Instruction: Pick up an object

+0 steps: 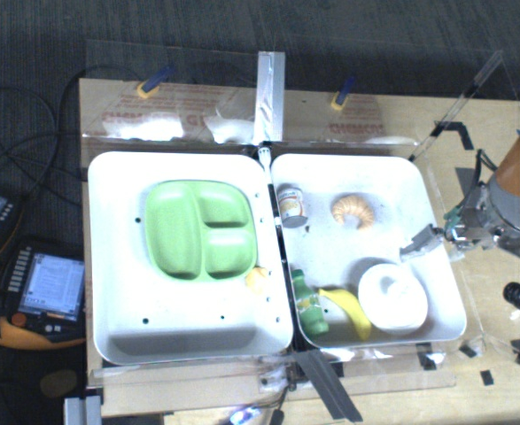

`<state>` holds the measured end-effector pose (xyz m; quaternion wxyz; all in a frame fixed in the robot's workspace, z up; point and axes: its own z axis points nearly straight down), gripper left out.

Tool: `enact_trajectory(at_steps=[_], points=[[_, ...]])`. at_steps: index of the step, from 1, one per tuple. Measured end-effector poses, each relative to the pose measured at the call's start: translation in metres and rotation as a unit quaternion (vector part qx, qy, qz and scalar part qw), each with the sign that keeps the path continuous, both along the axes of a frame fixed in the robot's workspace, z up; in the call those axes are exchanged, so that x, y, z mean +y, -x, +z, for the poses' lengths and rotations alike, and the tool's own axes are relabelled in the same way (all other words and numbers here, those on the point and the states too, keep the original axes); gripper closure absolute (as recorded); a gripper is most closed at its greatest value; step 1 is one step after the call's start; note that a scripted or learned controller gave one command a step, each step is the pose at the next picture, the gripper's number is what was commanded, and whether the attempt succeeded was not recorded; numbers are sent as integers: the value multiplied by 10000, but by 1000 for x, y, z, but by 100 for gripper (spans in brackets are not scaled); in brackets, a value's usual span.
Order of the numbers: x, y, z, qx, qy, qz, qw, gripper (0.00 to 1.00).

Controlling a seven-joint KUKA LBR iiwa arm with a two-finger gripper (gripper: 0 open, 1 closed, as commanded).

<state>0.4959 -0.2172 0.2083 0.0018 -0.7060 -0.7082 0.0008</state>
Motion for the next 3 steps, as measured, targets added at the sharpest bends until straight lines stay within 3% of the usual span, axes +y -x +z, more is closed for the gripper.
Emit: enact_trajectory(at_steps=[1,2,3], points=[[83,-5,-108,-43,7,828,9966,0],[113,4,-115,-153,89,1199,9926,0],[129,12,-26,3,7,1061,9944,0]])
